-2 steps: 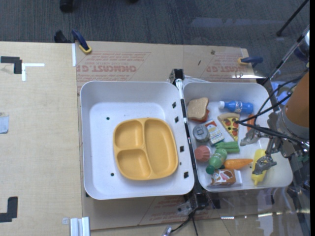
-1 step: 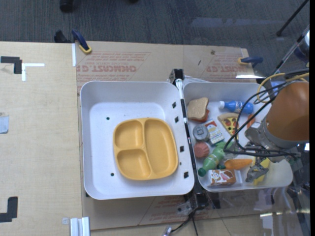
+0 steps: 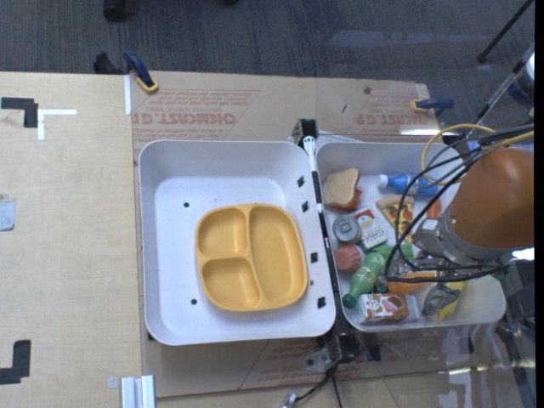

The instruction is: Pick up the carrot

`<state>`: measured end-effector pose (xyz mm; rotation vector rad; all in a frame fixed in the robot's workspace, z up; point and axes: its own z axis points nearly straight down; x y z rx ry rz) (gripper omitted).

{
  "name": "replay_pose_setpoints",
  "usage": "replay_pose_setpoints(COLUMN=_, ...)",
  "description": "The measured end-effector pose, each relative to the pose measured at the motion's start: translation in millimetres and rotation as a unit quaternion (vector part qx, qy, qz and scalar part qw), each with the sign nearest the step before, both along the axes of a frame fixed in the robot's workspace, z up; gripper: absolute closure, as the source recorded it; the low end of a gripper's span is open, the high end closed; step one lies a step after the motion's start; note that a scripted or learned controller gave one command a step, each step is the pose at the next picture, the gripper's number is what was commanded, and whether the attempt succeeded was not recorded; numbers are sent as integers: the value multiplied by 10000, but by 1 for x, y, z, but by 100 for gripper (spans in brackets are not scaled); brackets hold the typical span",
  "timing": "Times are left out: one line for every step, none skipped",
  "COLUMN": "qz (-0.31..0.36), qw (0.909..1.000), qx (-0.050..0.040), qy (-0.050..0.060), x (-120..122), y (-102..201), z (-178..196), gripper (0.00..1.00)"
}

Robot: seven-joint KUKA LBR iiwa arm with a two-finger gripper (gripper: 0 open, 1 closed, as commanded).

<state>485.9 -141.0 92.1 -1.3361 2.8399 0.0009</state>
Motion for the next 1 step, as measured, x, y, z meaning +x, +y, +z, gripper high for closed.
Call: replay_pose_setpoints(qz=12, qw=10000, qx=-8, qy=-55, x=5, y=0, z=11, gripper=100)
